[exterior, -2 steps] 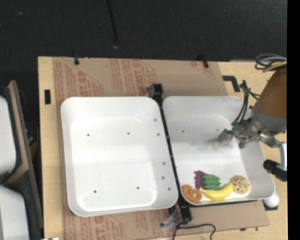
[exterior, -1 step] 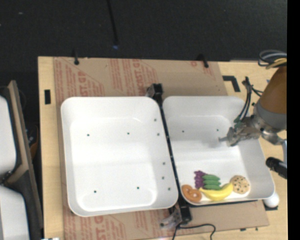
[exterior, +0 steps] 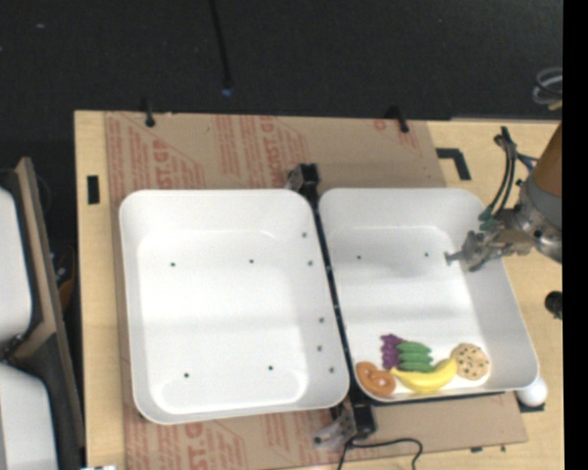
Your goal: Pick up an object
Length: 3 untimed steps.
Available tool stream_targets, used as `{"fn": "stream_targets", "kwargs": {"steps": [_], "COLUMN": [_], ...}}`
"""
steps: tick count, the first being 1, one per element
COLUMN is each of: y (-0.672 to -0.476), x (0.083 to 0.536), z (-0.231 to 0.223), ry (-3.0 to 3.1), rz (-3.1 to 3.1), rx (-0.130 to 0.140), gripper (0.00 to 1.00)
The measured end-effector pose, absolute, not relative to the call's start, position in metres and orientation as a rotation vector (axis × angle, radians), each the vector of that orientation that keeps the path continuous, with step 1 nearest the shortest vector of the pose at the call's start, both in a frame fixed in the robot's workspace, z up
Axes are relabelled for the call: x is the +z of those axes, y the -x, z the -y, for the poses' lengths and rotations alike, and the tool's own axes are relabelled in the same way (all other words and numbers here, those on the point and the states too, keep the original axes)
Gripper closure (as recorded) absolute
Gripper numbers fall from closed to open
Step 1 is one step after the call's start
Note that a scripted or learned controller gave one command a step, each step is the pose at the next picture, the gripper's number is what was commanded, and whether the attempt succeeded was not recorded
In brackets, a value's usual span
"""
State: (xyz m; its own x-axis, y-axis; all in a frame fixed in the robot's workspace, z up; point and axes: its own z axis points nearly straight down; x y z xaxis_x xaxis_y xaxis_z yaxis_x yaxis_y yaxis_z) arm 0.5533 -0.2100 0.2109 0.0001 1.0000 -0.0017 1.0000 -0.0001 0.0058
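At the right edge of the camera view, the grey arm [exterior: 541,204] reaches in over the far right rim of the right bin [exterior: 412,213], its orange band just showing near the frame's border. The gripper [exterior: 467,254] hangs at that bin's right wall, pointing left toward the bin's interior; whether it is released or clenched cannot be told at this size and blur, and nothing is seen between its tips. The toy foods lie well apart from it, clustered in the near right corner of the same bin. A yellow banana [exterior: 423,377] curves along the near wall, with a bunch of purple grapes [exterior: 400,348] on green leaves just above and touching or almost touching it. An orange pretzel-like piece [exterior: 375,379] sits at the banana's left end, against the bin's near left corner, and a round speckled cookie [exterior: 470,361] rests at the banana's right end. The left bin [exterior: 137,292] stands side by side with the right one, their inner rims meeting along a dark seam with a black clamp at each end. Both bins sit on a tan, red-printed sheet covering the bench [exterior: 186,150], and a thin black cable trails off the near edge.
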Motion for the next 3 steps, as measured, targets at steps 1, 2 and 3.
{"fn": "stream_targets", "kwargs": {"steps": [1,2,3], "y": [-0.554,-0.548,-0.55], "x": [0.222,0.216,0.211], "z": [0.211,0.16,0.111], "ry": [-2.221,-2.218,-2.218], "rz": [-2.22,-2.225,-2.225], "rx": [0.001,0.001,0.001], "gripper": [1.0,1.0,1.0]}}
